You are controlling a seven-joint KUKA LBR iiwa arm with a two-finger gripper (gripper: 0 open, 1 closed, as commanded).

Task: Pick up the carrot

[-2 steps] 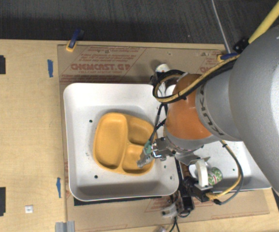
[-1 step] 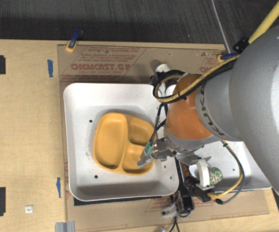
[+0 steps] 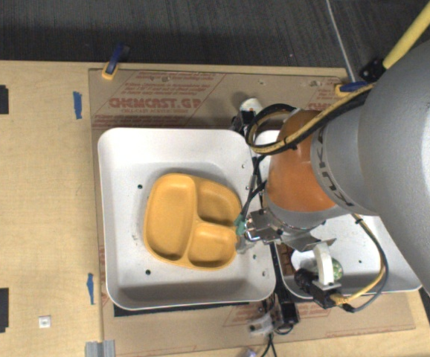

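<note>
The grey arm with its orange band (image 3: 304,177) hangs low beside the yellow three-compartment plastic plate (image 3: 189,220) in the left shallow white bin (image 3: 118,199), and since I cannot tell whether its gripper (image 3: 249,229) is open or closed, or where the carrot lies, the pickup seems unfinished.

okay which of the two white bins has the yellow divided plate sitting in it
The left bin, the one mostly in open view. The yellow three-compartment plate lies on its floor; the right bin is largely covered by the arm.

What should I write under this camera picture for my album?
Robot arm reaching over a yellow divided plate in a white bin.
</note>
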